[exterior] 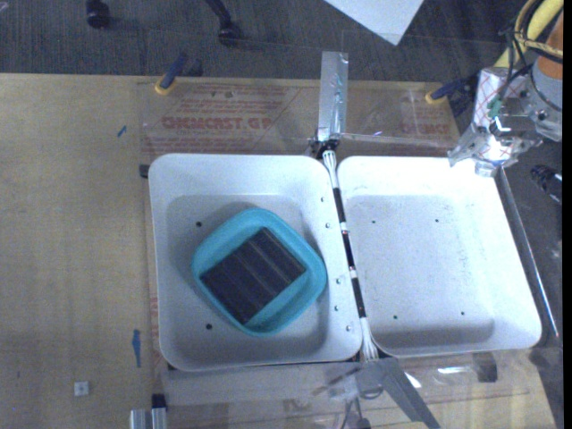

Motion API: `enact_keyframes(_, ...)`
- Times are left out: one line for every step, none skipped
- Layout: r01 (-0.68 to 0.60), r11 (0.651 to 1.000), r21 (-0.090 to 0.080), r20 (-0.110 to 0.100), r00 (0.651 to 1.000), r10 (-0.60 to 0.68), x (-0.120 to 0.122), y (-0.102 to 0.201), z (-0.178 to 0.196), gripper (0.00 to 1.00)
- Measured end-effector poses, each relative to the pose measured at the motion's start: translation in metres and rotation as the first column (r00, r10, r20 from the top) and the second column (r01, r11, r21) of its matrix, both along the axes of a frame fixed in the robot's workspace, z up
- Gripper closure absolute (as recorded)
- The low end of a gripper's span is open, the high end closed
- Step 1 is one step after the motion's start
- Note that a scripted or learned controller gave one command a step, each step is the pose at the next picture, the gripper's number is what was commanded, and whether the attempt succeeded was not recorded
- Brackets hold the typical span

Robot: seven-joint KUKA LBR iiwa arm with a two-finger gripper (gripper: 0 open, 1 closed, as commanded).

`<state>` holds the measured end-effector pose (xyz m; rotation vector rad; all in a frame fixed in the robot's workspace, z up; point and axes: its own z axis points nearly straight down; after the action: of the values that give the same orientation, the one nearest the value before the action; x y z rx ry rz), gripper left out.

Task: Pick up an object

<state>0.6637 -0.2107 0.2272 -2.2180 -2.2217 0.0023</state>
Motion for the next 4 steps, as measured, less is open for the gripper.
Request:
enact_keyframes(-0.156,0.988,0.023,-0.02,0.987,0.156,0.001,0.002,-0.137,0.0)
enact_keyframes(-0.295,0.956,0.001,-0.015,0.955,0.295,-0.002,0.037,-0.14,0.0)
enact_keyframes(-0.423,0.906,0.002,-0.013,0.906,0.423,-0.001,0.058,-0.14,0.0)
enact_keyframes(-0.421,0.907,0.001,-0.013,0.907,0.421,-0.001,0.056,-0.129,1.0)
